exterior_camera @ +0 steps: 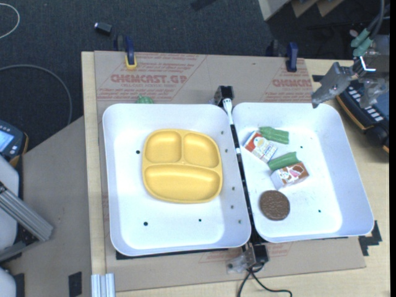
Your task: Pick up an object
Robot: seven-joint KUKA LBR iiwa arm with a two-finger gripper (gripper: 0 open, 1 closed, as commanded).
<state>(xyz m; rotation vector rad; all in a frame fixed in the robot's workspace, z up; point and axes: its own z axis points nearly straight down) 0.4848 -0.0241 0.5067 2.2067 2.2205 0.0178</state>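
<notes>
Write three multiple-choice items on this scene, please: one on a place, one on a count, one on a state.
1. Where is the yellow tray?
A. left bin
B. right bin
C. floor

2. How many green pieces lie in the right bin?
A. none
B. two
C. five

3. Where is the gripper?
A. pressed on the brown disc
B. inside the left bin
C. at the right bin's far corner, above its rim

Answers: 1 A, it lies in the left bin. 2 B, two lie beside the cartons. 3 C, away from the brown disc.
</notes>
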